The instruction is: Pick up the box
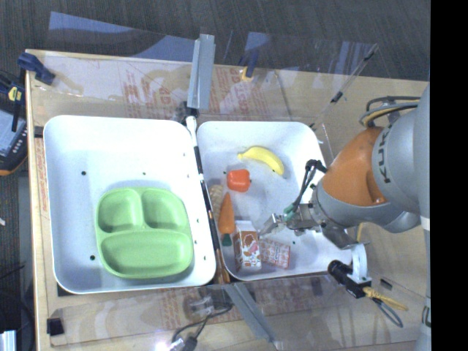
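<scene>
Low in the right bin (307, 134), the gripper (279, 222) hangs just above the box (260, 253); I cannot tell its state.

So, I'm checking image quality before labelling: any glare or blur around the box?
In the camera view, the box is soft, its print unreadable; pale reflections streak the clear panels behind the bins; the gripper looks slightly blurred; the right bin is evenly lit.
</scene>
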`<move>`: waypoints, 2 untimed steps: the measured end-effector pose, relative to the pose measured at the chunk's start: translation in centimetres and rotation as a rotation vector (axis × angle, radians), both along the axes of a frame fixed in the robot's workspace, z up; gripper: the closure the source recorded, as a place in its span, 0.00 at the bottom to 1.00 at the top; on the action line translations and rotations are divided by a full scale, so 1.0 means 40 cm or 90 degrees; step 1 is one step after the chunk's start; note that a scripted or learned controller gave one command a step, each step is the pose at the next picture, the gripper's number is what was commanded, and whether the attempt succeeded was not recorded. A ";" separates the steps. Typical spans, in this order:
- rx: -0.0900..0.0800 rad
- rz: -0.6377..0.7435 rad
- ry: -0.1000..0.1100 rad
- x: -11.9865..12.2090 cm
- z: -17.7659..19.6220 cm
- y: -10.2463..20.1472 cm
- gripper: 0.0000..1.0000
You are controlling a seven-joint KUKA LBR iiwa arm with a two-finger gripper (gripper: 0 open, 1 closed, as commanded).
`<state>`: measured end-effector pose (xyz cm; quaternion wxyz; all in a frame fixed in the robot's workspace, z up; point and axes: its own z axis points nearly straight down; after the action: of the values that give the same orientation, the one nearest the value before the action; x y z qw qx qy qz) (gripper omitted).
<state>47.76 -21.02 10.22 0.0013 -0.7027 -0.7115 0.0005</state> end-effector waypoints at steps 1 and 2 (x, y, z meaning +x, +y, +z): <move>0.001 0.022 0.000 0.170 -0.027 0.064 0.00; 0.000 0.005 -0.001 0.342 -0.025 0.039 0.00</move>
<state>61.45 -19.44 9.20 0.0010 -0.6996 -0.7145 0.0001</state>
